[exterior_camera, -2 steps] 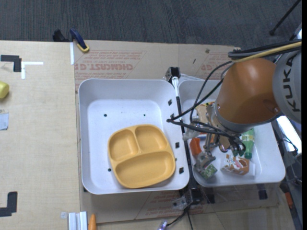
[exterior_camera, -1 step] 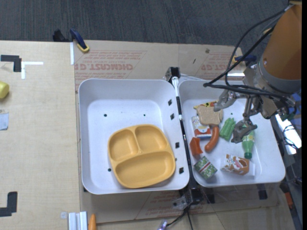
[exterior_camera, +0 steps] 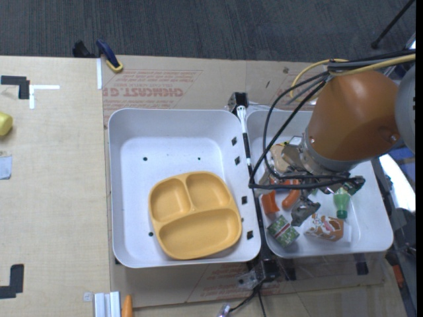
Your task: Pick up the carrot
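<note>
We see the arm [exterior_camera: 353, 114] reaching in from the right, bent low over the right bin [exterior_camera: 373, 240], its gripper [exterior_camera: 305, 211] pointing down among the clutter; we cannot tell how its jaws stand. One carrot [exterior_camera: 291, 198] lies just beside the gripper. We count two bins; the left bin [exterior_camera: 125, 144] holds one yellow divided plate [exterior_camera: 195, 214]

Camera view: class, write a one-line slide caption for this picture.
KUKA arm lowers its tool over the right bin beside the carrot; a yellow divided plate sits in the left bin.
</note>
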`<state>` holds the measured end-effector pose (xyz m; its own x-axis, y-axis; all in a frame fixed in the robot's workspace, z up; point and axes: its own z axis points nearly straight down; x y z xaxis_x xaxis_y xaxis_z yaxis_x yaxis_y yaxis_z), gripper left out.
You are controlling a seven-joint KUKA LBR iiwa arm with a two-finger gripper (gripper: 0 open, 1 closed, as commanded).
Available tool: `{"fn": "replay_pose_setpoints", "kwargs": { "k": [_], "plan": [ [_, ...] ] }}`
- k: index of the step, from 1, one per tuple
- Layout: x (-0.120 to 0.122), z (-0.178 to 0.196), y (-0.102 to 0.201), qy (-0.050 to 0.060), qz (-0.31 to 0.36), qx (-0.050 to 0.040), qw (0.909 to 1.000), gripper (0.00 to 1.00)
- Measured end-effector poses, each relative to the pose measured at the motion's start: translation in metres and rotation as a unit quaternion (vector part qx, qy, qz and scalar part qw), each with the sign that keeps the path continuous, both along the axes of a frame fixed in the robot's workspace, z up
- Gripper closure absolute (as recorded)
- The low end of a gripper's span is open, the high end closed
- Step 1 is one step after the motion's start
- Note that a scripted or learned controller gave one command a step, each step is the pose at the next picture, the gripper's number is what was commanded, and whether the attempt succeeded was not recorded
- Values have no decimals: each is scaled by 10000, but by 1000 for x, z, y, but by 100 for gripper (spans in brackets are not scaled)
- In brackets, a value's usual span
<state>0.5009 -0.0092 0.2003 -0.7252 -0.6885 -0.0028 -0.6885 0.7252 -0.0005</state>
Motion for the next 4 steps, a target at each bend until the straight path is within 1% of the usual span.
{"fn": "replay_pose_setpoints", "kwargs": {
  "k": [1,2,3,4],
  "plan": [
    [48,-19,-85,-13,422,0,9991,0],
    [-11,-8,-8,-2,443,5,9990,0],
    [32,116,-40,-31,1189,2,9929,0],
    [-11,7,18,-1,1154,5,9933,0]
  ]
}}
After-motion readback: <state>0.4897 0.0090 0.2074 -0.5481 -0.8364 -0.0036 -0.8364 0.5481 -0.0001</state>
